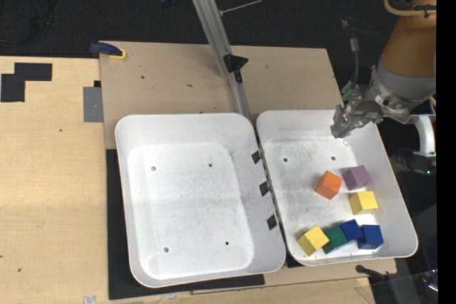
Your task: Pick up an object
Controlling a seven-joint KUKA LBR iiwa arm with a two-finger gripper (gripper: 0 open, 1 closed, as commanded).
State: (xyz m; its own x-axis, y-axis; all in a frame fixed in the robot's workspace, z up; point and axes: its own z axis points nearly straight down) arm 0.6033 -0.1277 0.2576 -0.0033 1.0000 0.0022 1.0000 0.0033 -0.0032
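**Gripper poised over the right bin's far edge**

Here the arm [406, 46] reaches in above the right bin [299, 153], its gripper [342, 126] over the far rim; I cannot tell how it is set or whether it has anything. The left bin [142, 153] lies well to its left. Nearer the camera than the gripper sit the orange cube [328, 184], purple cube [355, 176] and yellow cube [364, 201]; farther off, more blocks [340, 236] cluster at the near rim.

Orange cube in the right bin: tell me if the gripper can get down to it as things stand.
Probably yes. The small orange cube sits apart from the purple cube, open from above, and the gripper hangs over the same white right bin.
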